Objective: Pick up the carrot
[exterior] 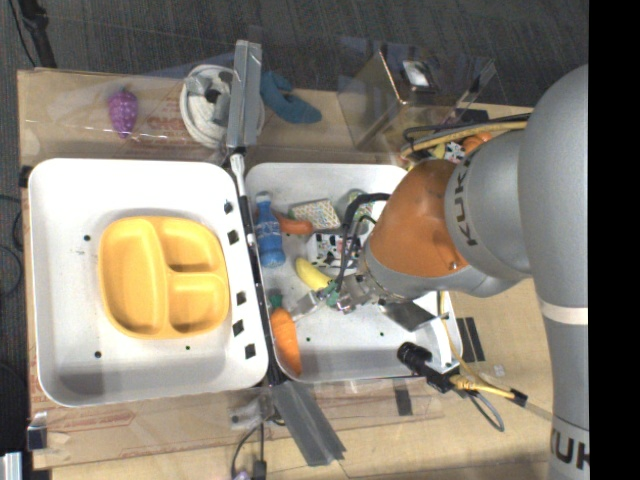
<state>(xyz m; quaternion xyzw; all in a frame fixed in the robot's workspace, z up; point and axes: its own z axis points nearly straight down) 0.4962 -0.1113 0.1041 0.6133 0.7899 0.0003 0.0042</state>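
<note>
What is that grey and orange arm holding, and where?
Cannot be told; the orange wrist covers the gripper. The tapered orange carrot lies apart in the right-hand white bin.

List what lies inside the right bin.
The right bin holds a carrot, a blue bottle and a banana. The arm covers much of it; whatever lies beneath cannot be seen.

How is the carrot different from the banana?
The carrot is orange; the banana is yellow. The carrot looks longer and fatter than the banana. In the right bin, the carrot lies by the left wall and the banana nearer the middle. Both lie flat in that bin.
</note>
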